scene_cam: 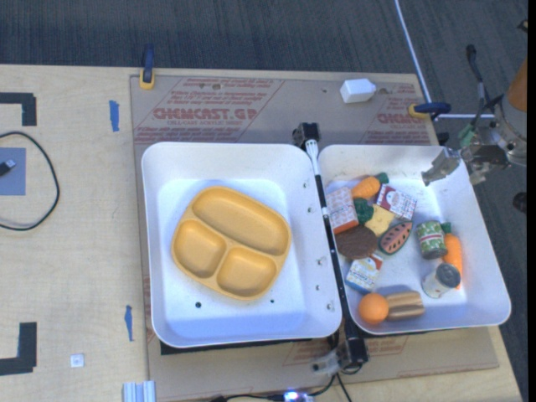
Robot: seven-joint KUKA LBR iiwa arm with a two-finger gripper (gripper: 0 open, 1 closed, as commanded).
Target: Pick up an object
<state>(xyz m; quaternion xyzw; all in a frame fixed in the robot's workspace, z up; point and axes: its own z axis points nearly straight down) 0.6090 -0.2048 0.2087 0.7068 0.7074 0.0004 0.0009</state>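
Gripper: above right bin's far edge, finger state indiscernible | toy foods piled in right bin | yellow divided tray in left bin

Lighting bright, even, from overhead — soft short shadows under bin rims. White bins slightly blown out. Focus soft overall, low res.

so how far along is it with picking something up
Nothing looks done yet. The toy foods, among them the orange ball, hot dog and green can, all lie in the right bin. The yellow divided tray sits in the left bin. In hand: the gripper is at the right bin's far right corner, carrying nothing visible. Left: descend on one item, grasp and lift it.
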